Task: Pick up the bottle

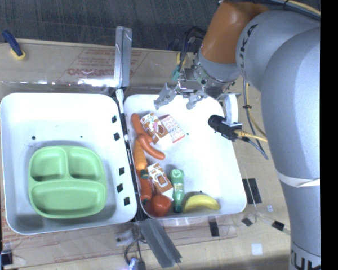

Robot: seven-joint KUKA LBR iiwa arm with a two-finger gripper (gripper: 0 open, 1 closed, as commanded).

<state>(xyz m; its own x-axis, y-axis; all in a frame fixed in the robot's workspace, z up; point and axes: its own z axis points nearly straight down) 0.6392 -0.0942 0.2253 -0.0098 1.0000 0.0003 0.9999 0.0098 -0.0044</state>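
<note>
The bottle (177, 191) is small and green. It lies in the near part of the right bin (225, 167), between a small carton (159, 178) and a banana (201, 202). My gripper (176, 99) hangs over the far edge of the right bin, well beyond the bottle. Its two fingers (161, 98) are spread open with nothing between them.
In the right bin, sausages (150, 145), a carrot (141, 157), a printed carton (168, 127) and a red tomato (160, 205) crowd the left side. A green divided plate (67, 181) sits in the left bin (22, 111). A black cable fitting (224, 126) juts over the right bin.
</note>
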